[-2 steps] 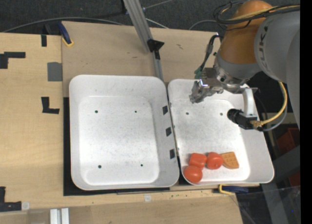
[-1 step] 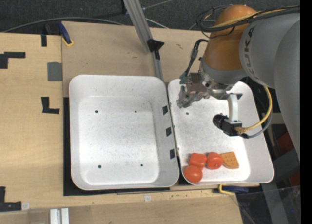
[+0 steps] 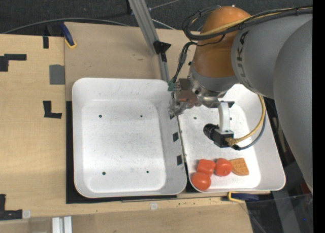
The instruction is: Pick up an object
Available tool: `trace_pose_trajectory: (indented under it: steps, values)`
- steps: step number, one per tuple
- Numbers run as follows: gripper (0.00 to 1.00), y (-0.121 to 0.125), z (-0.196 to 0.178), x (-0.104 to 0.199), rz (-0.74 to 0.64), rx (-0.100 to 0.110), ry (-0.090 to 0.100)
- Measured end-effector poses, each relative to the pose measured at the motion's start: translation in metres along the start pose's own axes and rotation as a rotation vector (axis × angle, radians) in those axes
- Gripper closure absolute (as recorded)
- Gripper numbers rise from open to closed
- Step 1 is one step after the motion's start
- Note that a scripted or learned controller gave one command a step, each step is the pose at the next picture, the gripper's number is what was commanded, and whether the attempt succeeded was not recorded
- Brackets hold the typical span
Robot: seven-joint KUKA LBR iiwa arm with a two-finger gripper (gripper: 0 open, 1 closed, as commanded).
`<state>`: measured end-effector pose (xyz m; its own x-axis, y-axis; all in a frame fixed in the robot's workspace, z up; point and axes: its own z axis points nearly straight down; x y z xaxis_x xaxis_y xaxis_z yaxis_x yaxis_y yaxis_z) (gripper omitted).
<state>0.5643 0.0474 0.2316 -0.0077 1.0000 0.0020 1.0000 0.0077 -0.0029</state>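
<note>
**Arm.** Enters from 3 o'clock. Grey casing point(image 3: 284, 69) fills the frame from 2 to 4 o'clock. Orange band point(image 3: 219, 36) sits above the wrist, toward 1 o'clock of frame centre, over the far half of the right bin point(image 3: 264, 176).

**Pincer.** Located at pincer point(image 3: 179, 103), low over the seam where the two bins meet, at the 10 o'clock corner of the right bin. State (released, clenched or grasping): cannot tell, as the wrist housing covers it from above. Carries no visible object.

**Cabling.** Black fitting point(image 3: 217, 133) hangs at 5 o'clock of the wrist, above the right bin floor. Yellow cable point(image 3: 255, 128) loops from it toward 3 o'clock.

**Task objects.** All in the right bin, grouped along its 6 o'clock edge, well apart from the pincer:
- red piece point(image 3: 205, 166), touching the next.
- second red piece point(image 3: 222, 167), at 3 o'clock of the first.
- third red piece point(image 3: 201, 180), at 6 o'clock of the first, against the bin's 7 o'clock corner.
- orange-tan ridged piece point(image 3: 239, 166), just beside the second red piece at its 3 o'clock.

**Left bin.** left bin point(image 3: 84, 125): white, faintly speckled, four small dark dots on its floor.

**Surroundings.** Tan surface point(image 3: 30, 140) with black tape marks at 9 o'clock. Blue clamp point(image 3: 68, 36) at 11 o'clock. Metal bar point(image 3: 142, 16) slanting down from 12 o'clock toward the bins' shared far corner.
</note>
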Motion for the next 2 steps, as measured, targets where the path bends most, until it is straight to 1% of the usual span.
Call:
trace_pose_trajectory:
  steps: [1, 2]
  values:
    - [1.00, -0.0124, -0.0067, 0.0491, 0.000, -0.001, -0.001]
    - [0.00, -0.0118, -0.0063, 0.0456, 0.005, -0.001, -0.002]
